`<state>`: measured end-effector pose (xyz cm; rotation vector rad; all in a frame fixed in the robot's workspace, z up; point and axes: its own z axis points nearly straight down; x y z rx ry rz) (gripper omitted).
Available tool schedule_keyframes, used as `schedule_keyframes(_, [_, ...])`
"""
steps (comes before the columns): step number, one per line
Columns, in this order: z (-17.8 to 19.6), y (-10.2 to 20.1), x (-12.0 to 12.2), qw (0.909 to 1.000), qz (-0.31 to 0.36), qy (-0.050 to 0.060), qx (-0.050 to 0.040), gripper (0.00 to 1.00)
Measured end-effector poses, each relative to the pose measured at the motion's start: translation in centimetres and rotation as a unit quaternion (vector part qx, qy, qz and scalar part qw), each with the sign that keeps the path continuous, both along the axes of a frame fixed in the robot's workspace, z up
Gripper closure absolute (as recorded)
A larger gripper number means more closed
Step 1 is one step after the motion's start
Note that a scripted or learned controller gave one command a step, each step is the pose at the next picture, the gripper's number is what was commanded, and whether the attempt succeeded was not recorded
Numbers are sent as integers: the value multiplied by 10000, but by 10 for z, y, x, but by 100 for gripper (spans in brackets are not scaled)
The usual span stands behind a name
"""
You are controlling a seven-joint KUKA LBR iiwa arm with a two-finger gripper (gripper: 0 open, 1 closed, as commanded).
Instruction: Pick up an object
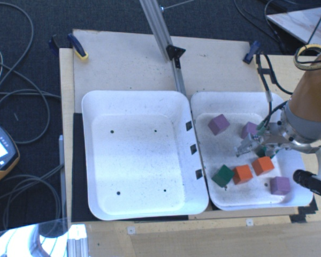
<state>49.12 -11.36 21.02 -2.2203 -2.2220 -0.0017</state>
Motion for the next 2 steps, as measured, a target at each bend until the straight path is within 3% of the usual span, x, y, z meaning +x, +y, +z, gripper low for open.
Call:
schedule_keyframes(1, [-6, -98, 60, 10000, -22, -21, -31, 0])
schedule_keyframes(2, [-104, -103, 127, 10000, 9, 13, -3, 0])
